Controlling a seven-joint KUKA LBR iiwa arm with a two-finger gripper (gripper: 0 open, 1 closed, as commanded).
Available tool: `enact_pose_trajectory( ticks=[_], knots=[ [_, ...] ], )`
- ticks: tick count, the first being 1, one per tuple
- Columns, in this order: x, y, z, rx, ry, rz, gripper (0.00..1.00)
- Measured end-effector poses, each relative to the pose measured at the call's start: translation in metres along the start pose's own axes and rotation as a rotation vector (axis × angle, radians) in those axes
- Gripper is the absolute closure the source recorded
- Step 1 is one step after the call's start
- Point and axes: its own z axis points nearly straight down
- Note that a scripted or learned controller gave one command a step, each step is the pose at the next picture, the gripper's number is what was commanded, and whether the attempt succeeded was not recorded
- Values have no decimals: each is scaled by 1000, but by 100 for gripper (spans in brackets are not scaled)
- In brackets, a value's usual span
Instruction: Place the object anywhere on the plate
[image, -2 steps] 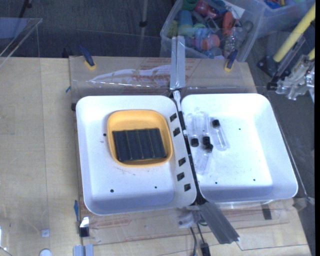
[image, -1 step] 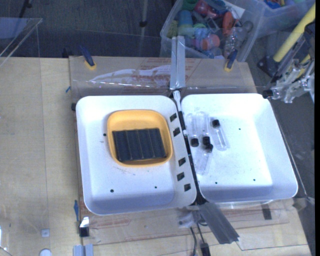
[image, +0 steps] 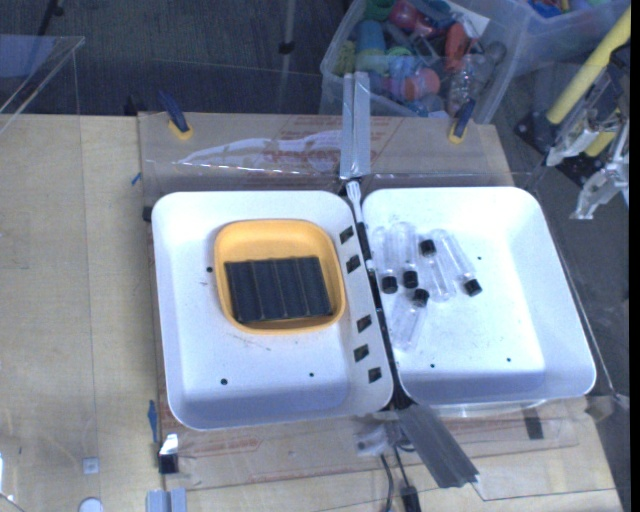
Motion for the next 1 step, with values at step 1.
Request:
enact_pose_trajectory(
  ticks=[1],
  knots=[
    [-2,0,-12,0,-11,4,100]
  ],
)
